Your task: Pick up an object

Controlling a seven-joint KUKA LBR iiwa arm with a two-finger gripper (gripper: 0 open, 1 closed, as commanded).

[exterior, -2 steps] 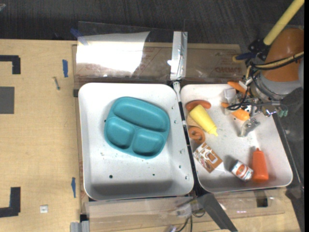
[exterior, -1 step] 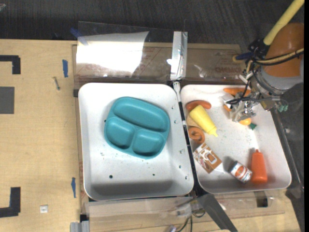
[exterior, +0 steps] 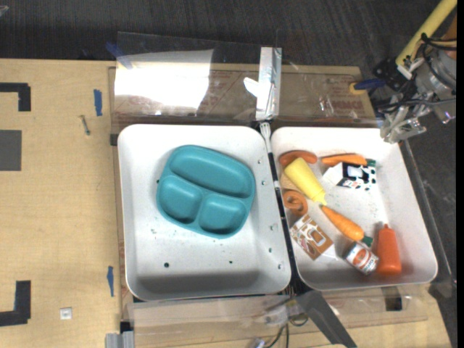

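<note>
The gripper (exterior: 403, 125) hangs over the right bin's (exterior: 415, 194) top right corner, holding nothing; finger spacing cannot be determined. This position suits a descent into that bin. The right bin contains a yellow bottle (exterior: 304, 180), a carrot (exterior: 342, 223), an orange bottle (exterior: 388, 251) and small packets. The left bin (exterior: 138, 194) holds a teal divided tray (exterior: 205, 191).

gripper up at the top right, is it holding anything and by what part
Nothing is held. The gripper hangs above the right bin's far corner, with no object at it.
</note>
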